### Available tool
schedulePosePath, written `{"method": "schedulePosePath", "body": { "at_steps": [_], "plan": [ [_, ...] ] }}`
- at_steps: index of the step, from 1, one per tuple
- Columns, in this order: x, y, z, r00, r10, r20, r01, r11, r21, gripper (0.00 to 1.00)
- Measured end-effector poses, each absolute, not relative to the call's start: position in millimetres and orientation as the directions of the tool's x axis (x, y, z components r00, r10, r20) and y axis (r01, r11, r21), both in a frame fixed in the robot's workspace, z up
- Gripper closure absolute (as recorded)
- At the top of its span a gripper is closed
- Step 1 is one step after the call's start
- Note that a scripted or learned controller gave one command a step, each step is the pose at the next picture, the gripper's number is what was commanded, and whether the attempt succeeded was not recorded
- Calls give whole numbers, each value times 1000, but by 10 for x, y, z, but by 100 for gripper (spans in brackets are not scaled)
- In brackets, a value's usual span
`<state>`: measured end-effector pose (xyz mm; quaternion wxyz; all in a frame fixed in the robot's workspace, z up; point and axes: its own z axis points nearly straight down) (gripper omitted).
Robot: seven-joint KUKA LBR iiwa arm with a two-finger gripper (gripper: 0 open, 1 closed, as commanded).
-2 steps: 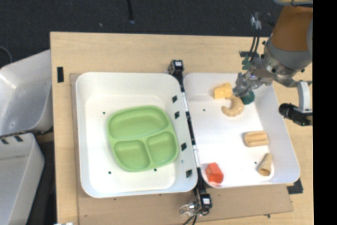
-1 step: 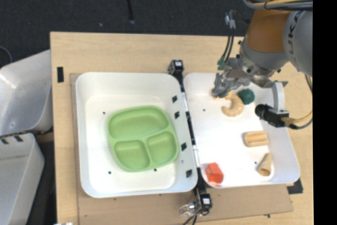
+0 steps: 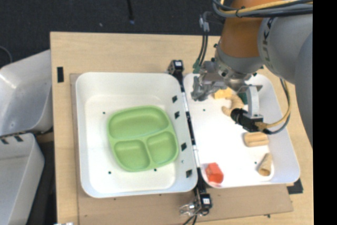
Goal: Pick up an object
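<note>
1. Camera view: gripper (image 3: 202, 87) low in the right bin (image 3: 281, 166), close to the divider at its far left corner; cannot tell its state.
2. Nearest candidates: yellow piece (image 3: 225, 93) just beside it, tan piece (image 3: 228, 110) a little nearer the camera.
3. Wooden cylinder (image 3: 255, 139), cone (image 3: 264, 165) and red block (image 3: 214, 173) well apart, toward the near rim.
4. Risks, as judged: closing on nothing beside the wall; nudging the yellow piece away.
5. Green tray (image 3: 142, 137) alone in the left bin (image 3: 84, 129).
</note>
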<state>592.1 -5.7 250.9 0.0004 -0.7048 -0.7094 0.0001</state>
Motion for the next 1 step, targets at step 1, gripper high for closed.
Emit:
{"method": "schedulePosePath", "body": {
  "at_steps": [1],
  "plan": [
    [5974,552,2548,-8,1000,1,1000,8,2,100]
  ]
}}
